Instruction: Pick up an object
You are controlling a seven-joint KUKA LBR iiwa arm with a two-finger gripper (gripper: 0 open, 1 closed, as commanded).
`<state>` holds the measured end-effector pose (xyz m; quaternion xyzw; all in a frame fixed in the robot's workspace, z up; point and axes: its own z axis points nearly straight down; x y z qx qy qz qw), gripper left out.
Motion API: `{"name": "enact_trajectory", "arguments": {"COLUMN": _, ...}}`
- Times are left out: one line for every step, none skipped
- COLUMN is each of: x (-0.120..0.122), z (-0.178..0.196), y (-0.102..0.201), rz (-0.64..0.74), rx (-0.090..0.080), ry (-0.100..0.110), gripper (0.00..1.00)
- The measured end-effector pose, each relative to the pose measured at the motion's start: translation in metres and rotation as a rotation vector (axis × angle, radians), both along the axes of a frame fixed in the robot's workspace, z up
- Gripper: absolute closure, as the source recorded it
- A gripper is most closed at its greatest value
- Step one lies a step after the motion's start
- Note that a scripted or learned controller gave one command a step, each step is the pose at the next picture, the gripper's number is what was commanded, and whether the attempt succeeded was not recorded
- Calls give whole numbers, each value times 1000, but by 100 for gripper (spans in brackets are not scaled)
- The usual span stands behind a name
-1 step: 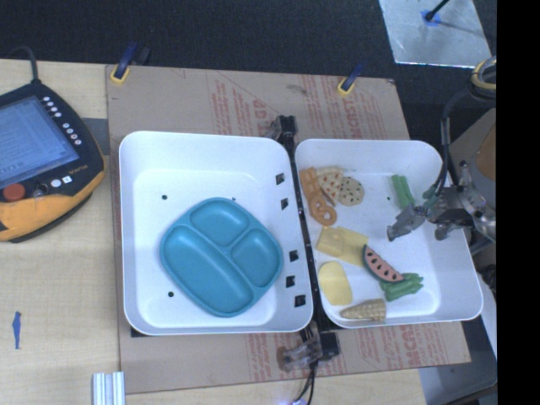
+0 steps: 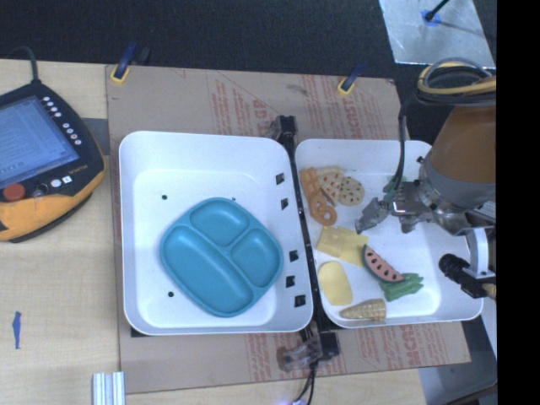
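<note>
Camera view: the arm [image 2: 460, 154] reaches in from the right and hangs over the right bin [image 2: 422, 154], its orange band above the wrist. The gripper [image 2: 377, 215] shows at the arm's lower left, pointing down and to the left, toward the middle of that bin. Whether its fingers are spread or pressed together I cannot tell; the dark metal parts blur into one shape, and nothing can be seen between them.

The toy food lies in the right bin. Taking the gripper as the landmark: the pretzel [image 2: 319, 199] and the cookie [image 2: 347, 191] sit to its upper left, close together. The cheese [image 2: 341, 245] lies just below and left of it, the nearest piece, a flat yellow wedge whose long axis runs roughly left to right with a slight downward tilt. The melon slice [image 2: 381, 265] lies below the gripper, its long axis slanting down to the right, with the green beans [image 2: 403, 286] touching its lower end. The lemon [image 2: 335, 283] is further down and left, and the corn [image 2: 364, 311] is lowest, near the bin's front wall.

The left bin [image 2: 135, 226] holds a blue tray [image 2: 220, 256], well apart from the gripper.

My judgement: the cheese is the likeliest target, calling for a short drop down and left.
</note>
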<state>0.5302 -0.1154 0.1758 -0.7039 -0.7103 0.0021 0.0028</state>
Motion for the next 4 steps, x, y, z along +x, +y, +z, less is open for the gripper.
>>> {"name": "enact_trajectory", "arguments": {"x": 11, "z": -86, "y": 5, "rz": -5, "rx": 0, "ry": -4, "gripper": 0}}
{"name": "enact_trajectory", "arguments": {"x": 65, "z": -83, "y": 16, "rz": -2, "rx": -1, "ry": -10, "gripper": 0}}
{"name": "enact_trajectory", "arguments": {"x": 6, "z": -83, "y": 17, "rz": -6, "rx": 0, "ry": -1, "gripper": 0}}
{"name": "enact_trajectory", "arguments": {"x": 16, "z": -84, "y": 12, "rz": -5, "rx": -2, "ry": -6, "gripper": 0}}
